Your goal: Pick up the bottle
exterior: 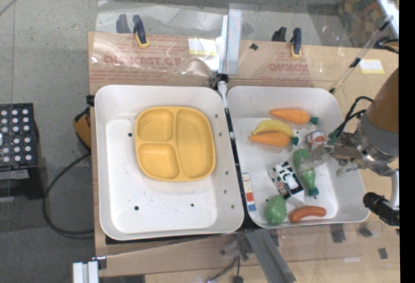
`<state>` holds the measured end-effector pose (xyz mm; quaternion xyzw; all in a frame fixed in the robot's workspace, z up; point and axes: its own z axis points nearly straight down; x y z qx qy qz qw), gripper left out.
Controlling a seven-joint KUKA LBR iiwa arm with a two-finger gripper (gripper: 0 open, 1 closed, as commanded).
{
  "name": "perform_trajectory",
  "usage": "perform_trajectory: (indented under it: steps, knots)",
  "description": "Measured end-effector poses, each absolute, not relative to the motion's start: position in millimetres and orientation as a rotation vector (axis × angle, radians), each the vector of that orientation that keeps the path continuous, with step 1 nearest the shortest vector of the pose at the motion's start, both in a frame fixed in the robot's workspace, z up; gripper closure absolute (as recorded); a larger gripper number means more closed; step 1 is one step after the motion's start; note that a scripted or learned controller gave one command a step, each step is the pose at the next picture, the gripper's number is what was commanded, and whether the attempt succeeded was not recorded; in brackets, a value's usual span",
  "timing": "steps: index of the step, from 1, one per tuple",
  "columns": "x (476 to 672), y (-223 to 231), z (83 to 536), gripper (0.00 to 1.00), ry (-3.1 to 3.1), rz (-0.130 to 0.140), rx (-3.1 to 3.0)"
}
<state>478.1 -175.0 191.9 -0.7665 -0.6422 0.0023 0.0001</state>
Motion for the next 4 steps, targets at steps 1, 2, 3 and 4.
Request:
perform_trajectory:
  steps: [1, 2, 3, 4]
  knots:
    - [526.0, -166.1, 118.6, 0.00, -2.240, -0.023, -2.237]
    - [550.3, -184.4, 93.5, 0.00, -2.409, -0.009, -2.012]
    - [549.3, -186.3, 102.3, 1.00, -2.408, -0.003, -2.017]
    - [620.7, -108.2, 199.6, 1.00, -2.309, 0.003, -2.134]
